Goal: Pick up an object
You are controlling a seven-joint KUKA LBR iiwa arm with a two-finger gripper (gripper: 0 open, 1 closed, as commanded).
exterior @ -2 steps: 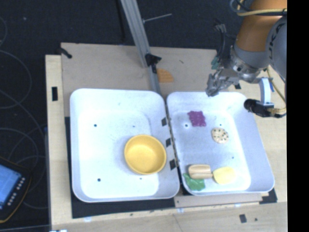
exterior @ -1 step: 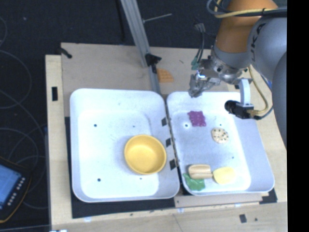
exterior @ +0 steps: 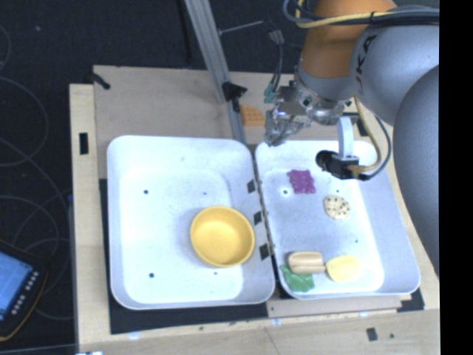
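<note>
From above, the wooden bench (exterior: 148,102) carries two shallow white bins side by side, the left bin (exterior: 148,168) and the right bin (exterior: 384,228), their inner rims meeting along a dark seam. A yellow bowl (exterior: 222,236) sits upright in the left bin, toward its near right part. The right bin holds the smaller pieces: a purple lumpy object (exterior: 301,181) near its far left, a round speckled cookie-like disc (exterior: 336,207) just right of and nearer than it, and along the near wall a tan bread-roll shape (exterior: 305,262) lying on its side with a yellow lemon-like piece (exterior: 343,268) just beside it on the right and a green leaf-like scrap (exterior: 297,281) at its near left edge. The grey arm (exterior: 399,58) with its orange band (exterior: 341,28) reaches in from the right, and the tool (exterior: 279,132) hangs over the far left corner of the right bin, apart from the purple object; whether it is released or clenched cannot be told, and nothing shows between its tips.
</note>
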